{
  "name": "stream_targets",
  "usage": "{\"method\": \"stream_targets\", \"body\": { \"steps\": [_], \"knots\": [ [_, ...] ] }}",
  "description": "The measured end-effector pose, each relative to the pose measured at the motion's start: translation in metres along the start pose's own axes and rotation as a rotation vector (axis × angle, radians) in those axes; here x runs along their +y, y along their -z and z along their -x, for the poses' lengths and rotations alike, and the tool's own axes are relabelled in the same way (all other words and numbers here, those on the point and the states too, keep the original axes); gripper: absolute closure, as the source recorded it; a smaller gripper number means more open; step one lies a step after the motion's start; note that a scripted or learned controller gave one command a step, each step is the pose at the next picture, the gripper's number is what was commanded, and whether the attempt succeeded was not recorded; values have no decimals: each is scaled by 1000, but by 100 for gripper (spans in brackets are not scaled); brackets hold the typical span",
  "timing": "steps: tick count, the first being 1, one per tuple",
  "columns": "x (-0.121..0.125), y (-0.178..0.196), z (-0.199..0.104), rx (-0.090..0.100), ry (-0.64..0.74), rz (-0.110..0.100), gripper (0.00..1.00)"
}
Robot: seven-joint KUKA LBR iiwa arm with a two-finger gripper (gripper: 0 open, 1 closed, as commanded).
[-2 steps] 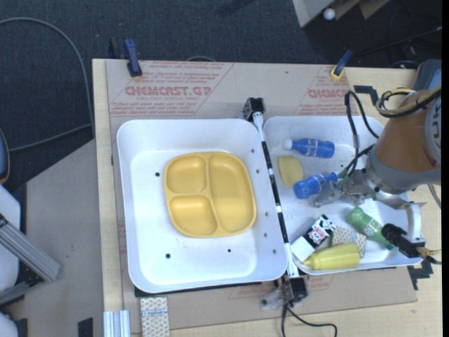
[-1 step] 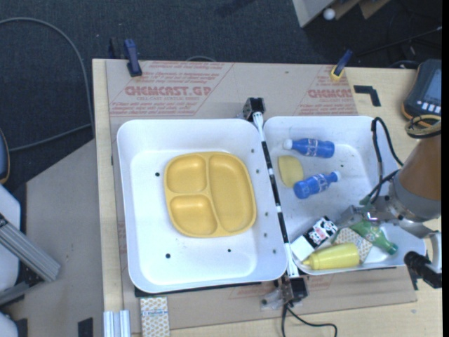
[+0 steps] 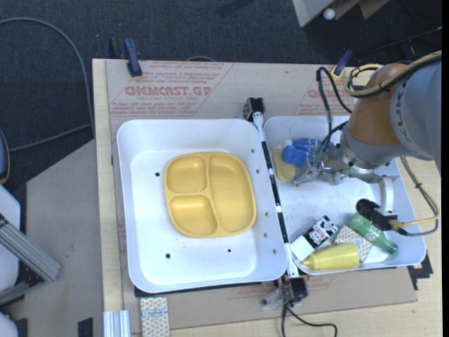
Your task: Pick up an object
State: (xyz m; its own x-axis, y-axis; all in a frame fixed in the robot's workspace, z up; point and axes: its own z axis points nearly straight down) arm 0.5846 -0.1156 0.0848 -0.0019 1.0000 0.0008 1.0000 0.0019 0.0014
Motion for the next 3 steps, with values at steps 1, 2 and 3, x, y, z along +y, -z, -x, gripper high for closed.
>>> {"method": "stream_targets", "body": {
  "steps": [1, 2, 3],
  "knots": [
    [83, 43, 34, -2, -1, 1, 0],
    [61, -1, -7, 0, -3, -6, 0],
    [61, 10, -7, -1, -1, -5, 100]
  ]
}}
